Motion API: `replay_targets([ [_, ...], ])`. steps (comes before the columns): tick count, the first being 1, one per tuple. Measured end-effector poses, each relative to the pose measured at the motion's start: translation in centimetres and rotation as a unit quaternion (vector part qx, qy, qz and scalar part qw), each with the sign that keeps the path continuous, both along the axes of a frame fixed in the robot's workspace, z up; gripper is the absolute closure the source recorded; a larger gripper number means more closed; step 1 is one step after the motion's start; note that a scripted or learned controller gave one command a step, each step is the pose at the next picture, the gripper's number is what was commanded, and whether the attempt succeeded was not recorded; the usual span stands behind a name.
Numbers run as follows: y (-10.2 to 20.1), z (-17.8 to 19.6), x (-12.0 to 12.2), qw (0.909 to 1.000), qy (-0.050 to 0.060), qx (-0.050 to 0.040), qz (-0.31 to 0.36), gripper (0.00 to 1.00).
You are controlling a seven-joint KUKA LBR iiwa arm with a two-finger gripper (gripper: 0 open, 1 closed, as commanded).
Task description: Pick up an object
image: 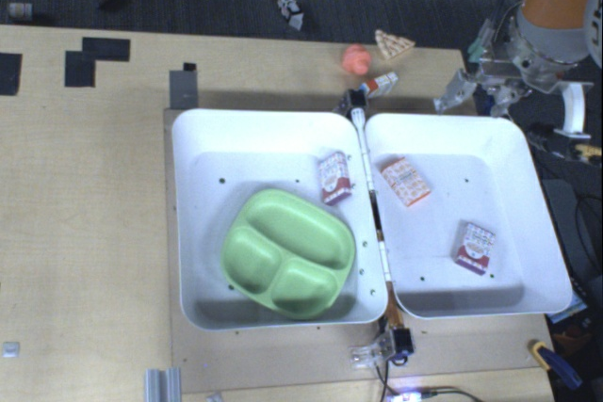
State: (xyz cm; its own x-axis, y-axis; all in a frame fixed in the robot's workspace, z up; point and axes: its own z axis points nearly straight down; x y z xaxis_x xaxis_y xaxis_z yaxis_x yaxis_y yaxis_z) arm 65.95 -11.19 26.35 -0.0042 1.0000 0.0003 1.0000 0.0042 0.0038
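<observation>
A small orange-and-white carton (406, 181) lies flat in the right white bin (528, 202), near its upper left corner, its long axis slanting from upper left to lower right. A bare stretch of bin floor surrounds it on every side but the left, where the bin wall stands close. A second small carton, red and white with a purple top (474, 248), rests well apart toward the lower right, tilted slightly, with clear floor around it too. In the left white bin (188, 202) a red-and-white carton (334, 177) leans against the right wall, just above a light green divided plastic tray (288, 251) that fills most of the floor. The gripper (476, 94) hangs beyond the right bin's far rim, over the bench; whether its jaws are wide or closed cannot be told, and nothing shows between them.
</observation>
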Motion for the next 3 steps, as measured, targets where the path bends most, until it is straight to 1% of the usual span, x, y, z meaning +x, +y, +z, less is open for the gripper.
replay_targets([
  [1,-1.7,-17.6,1.0,1.0,-0.001,-0.0003,-0.001,0.0],
  [2,-1.6,-16.4,1.2,1.0,-0.003,-0.0003,0.0,1.0],
  [3,13.0,-7.6,1.1,1.0,-0.002,0.0018,0.002,1.0],
])
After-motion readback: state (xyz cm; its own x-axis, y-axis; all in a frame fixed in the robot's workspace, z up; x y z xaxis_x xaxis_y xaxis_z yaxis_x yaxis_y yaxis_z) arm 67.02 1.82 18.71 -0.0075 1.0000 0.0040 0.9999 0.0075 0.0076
